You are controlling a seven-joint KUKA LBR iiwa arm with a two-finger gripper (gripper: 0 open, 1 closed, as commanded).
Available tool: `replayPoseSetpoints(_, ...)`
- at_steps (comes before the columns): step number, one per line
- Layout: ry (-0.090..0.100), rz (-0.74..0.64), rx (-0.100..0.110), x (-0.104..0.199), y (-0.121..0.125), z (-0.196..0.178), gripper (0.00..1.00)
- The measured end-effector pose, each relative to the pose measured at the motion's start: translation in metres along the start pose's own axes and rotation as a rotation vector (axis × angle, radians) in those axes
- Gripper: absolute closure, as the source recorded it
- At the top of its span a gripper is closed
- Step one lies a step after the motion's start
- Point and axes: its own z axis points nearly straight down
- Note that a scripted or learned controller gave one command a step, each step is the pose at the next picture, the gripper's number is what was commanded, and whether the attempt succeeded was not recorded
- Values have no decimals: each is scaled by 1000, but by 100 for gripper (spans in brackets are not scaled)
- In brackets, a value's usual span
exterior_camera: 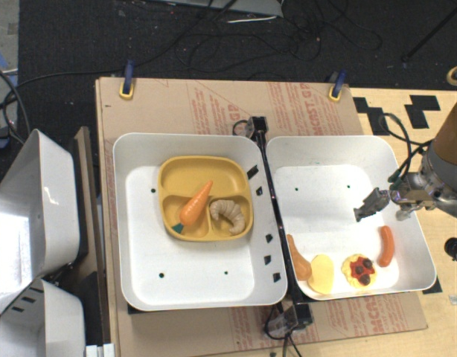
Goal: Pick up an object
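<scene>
Nothing has been lifted yet, as far as I can see: the hand point(379, 203) hangs over the right bin point(325, 155) with its fingers spread and nothing between them. The nearest candidate, a sausage point(387, 245), lies on the bin floor just below it, so the descent, the closing and the lift all remain.

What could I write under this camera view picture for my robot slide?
Gripper hovers above the right bin, near a toy sausage; a carrot lies in the yellow plate.
</scene>
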Motion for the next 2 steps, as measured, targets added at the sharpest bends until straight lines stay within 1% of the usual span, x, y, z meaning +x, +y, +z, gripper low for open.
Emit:
replayPoseSetpoints(1,-2,-3,-10,0,2,-5,0)
replayPoseSetpoints(2,-1,0,-6,3,-1,39,0)
